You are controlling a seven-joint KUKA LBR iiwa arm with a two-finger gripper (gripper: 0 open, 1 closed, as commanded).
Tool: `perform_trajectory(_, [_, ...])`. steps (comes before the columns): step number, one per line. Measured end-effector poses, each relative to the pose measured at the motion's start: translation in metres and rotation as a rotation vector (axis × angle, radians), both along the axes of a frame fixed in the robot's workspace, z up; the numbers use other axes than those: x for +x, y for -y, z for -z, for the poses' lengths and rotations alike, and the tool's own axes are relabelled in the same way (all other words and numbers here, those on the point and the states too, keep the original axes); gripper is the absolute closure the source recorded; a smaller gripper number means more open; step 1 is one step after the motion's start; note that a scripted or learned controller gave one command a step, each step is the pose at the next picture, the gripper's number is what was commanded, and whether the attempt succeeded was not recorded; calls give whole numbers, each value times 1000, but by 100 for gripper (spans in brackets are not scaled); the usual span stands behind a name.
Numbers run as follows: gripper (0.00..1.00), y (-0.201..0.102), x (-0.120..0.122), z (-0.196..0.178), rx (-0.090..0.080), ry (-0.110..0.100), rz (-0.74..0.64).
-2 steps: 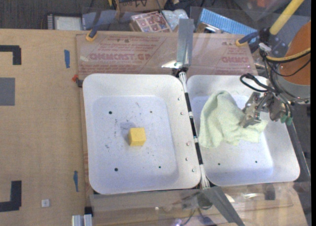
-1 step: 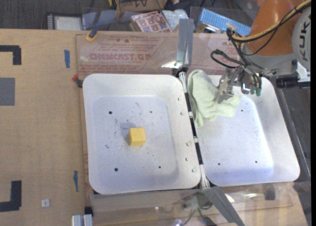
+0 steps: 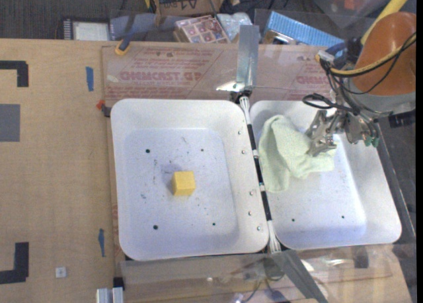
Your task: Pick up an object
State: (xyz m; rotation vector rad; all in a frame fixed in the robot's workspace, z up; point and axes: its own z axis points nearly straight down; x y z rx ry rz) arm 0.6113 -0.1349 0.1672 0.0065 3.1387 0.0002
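Beside the pale green cloth [image 3: 285,156] in the right bin [image 3: 370,225], jaws [image 3: 322,141], grip unclear; yellow block [image 3: 184,183] apart.

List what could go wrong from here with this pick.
1. The gripper sits at the right edge of the crumpled cloth in the right bin; a pinch on such a thin fold may slip out on lifting.
2. The cloth drapes toward the divider between the bins, so a lift may drag it over the rim.
3. The yellow block lies in the left bin, far from the gripper, so it offers no quick fallback.
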Motion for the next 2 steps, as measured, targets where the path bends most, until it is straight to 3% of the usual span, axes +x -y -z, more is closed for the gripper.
perform_trajectory(1, [100, -17, -22, 24, 0, 1, -92])
perform_trajectory(2, [100, -47, 10, -19, 0, 4, 75])
